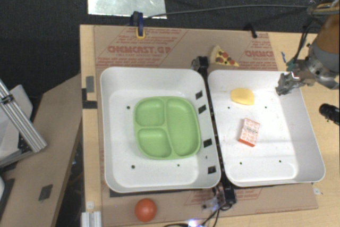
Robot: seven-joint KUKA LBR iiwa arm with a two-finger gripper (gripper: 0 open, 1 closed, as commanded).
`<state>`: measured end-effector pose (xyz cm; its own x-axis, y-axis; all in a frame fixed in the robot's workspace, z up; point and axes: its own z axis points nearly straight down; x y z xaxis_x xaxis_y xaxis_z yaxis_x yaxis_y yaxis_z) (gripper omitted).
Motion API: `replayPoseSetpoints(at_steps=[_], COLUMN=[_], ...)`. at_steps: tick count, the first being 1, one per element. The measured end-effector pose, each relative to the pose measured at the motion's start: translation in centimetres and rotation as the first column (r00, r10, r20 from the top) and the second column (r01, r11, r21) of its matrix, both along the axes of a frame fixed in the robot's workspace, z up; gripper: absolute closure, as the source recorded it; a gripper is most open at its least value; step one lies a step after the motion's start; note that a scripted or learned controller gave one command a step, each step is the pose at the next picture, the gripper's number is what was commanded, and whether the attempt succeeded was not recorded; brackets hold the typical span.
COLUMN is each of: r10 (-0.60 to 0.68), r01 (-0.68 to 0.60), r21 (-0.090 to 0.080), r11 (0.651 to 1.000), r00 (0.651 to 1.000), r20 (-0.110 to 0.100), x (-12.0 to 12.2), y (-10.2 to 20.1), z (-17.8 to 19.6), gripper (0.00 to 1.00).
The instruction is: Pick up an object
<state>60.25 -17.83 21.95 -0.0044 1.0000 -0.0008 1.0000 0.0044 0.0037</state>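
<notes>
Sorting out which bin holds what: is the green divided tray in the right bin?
No, the green divided tray lies in the left bin, next to the right bin.

The grey arm (pixel 325 56) enters from the right, its orange band (pixel 325 7) above the wrist. Below and left of the wrist, the gripper (pixel 287 82) points down-left, its small fingertips too blurred to judge.

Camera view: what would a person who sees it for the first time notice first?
The green divided tray fills the middle of the left bin. In the right bin lie a yellow piece and a small red-and-white packet, apart. The gripper hangs at that bin's upper right corner.
</notes>
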Motion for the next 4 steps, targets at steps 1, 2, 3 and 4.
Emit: replayPoseSetpoints(at_steps=[1, 2, 3, 4], r10=[0.004, 0.005, 0.005, 0.005], r01=[-0.004, -0.005, -0.005, -0.005], r21=[0.002, 0.003, 0.003, 0.003], r11=[1.000, 1.000, 1.000, 1.000], r00=[1.000, 1.000, 1.000, 1.000], r20=[-0.002, -0.002, -0.001, -0.003], x=[-1.6, -2.0, -2.6, -3.3], y=[5.6, 10.7, 16.1, 21.7], z=[0.5, -0.5, 0.8, -0.2], gripper=[1.00, 1.00, 1.00, 1.00])
